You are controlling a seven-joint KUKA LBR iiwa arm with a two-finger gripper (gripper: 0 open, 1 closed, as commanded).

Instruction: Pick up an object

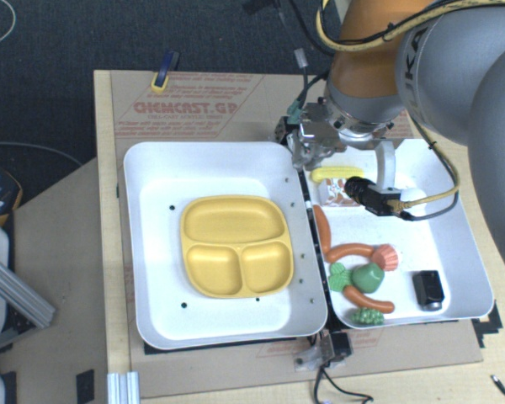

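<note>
In the right-hand shallow white plastic bin (475, 263), the nearest things form a cluster of plastic toy food at its left side: a small green bunch (368, 316) at the near wall, an orange sausage-shaped piece (370, 300) just beyond it, then a rounded green vegetable (366, 276) touching a long orange-red carrot-like piece (359, 252) that lies left to right. To their right, apart from them, sits a small black rectangular block (428, 288). A slim orange-red stick (321, 225) runs near to far along the bin's left wall. Farther still lies a yellow banana-shaped toy (337, 173), its long axis left to right.

The two-finger gripper (313, 148) hangs at the far left corner of this bin, just left of the banana; whether it is open or closed I cannot tell. By my judgement the banana is the closest candidate, slightly right of the tool and nearer, with the cluster well nearer.

The left bin (151, 175) holds a yellow three-compartment plastic tray (236, 246).
</note>
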